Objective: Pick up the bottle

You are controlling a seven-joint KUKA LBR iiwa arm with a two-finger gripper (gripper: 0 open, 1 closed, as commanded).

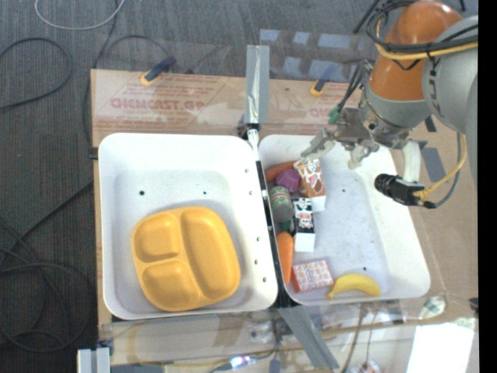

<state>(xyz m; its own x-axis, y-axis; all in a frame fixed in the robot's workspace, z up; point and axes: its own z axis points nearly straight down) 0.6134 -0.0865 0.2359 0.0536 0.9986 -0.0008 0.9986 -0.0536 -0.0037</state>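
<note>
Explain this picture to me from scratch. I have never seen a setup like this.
One camera looks down at a slant on a bench with two shallow white bins. The grey machine with an orange band at the right is a robot arm; its grasping end is the pincer, hanging over the right bin's far edge. I see nothing between its fingers. The left bin holds a yellow divided tray. The right bin holds a dark bottle, a carrot, a banana, some small cartons and a purple item.

Robot lab, loose cables [46,61], cardboard-backed bench [178,103]
</note>
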